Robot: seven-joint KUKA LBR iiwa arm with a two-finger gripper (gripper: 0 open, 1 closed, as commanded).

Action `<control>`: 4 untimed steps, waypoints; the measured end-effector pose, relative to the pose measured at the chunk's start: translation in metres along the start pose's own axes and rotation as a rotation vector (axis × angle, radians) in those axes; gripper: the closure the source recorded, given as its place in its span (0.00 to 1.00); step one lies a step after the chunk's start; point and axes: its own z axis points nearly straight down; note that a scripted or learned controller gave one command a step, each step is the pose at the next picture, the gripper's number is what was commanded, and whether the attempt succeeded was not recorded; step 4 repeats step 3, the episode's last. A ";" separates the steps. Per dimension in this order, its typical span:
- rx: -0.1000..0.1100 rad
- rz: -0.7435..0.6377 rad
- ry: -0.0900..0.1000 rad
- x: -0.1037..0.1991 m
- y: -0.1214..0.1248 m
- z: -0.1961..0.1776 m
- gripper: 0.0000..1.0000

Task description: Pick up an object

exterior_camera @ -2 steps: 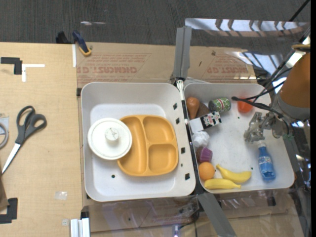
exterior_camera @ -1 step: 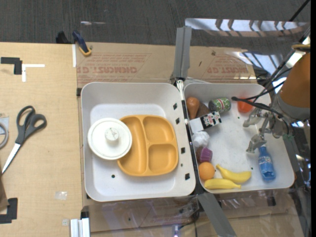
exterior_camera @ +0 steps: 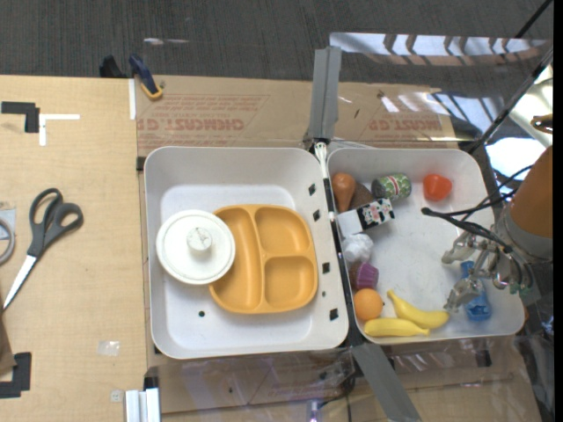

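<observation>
My fingers (exterior_camera: 469, 275): they hang low over the right bin's right end, spread apart, metal tips pointing down, gripping nothing.
Blue object (exterior_camera: 478, 306): small, lying on the bin floor right under my fingers, partly hidden by them; whether a tip touches it, I cannot tell.
Right bin (exterior_camera: 400, 243): white and shallow, holding all the small things.
Bananas (exterior_camera: 406, 318): two yellow ones along the near wall, well left of my fingers.
Orange (exterior_camera: 368, 304): round, just left of the bananas, near the bin's left wall.
Purple piece (exterior_camera: 365, 276): just above the orange.
White lump (exterior_camera: 357, 248): above the purple piece, against the left wall.
Black-and-white box (exterior_camera: 375, 213): tilted, near the bin's far left.
Brown egg-shaped thing (exterior_camera: 343, 185): in the far left corner.
Green can (exterior_camera: 391, 186): lying on its side, beside the box.
Red object (exterior_camera: 436, 185): near the far wall, well away from my fingers.
Left bin (exterior_camera: 167, 315): it holds a yellow divided plate (exterior_camera: 268, 258) and a round white lid (exterior_camera: 195, 246) overlapping the plate's left edge.
Table (exterior_camera: 70, 323): scissors (exterior_camera: 40, 236) lie on it, left of the bins.
</observation>
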 end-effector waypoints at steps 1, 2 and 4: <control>0.000 0.023 0.000 0.018 -0.008 0.000 0.00; 0.000 0.020 -0.005 0.016 -0.008 -0.010 1.00; 0.001 0.366 0.000 -0.008 0.069 0.001 1.00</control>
